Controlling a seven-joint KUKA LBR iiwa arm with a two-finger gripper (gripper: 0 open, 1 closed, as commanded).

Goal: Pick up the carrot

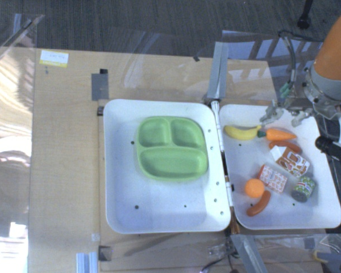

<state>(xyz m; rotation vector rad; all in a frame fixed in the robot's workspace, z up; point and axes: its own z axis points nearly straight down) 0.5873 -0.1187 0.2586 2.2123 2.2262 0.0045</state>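
**Jaws poised above the carrot**

The carrot (280, 133) lies near the back of the right bin (329, 218), its green end touching the tip of a banana (242, 131). The jaws (284, 114) hang just behind it, spread apart and holding nothing. In front of the carrot sit a sausage (288, 147), two small cartons (294, 164), a can (303, 188), an orange (254, 188) and another sausage (258, 205). In the left bin (119, 209) rests a green divided plate (171, 148).
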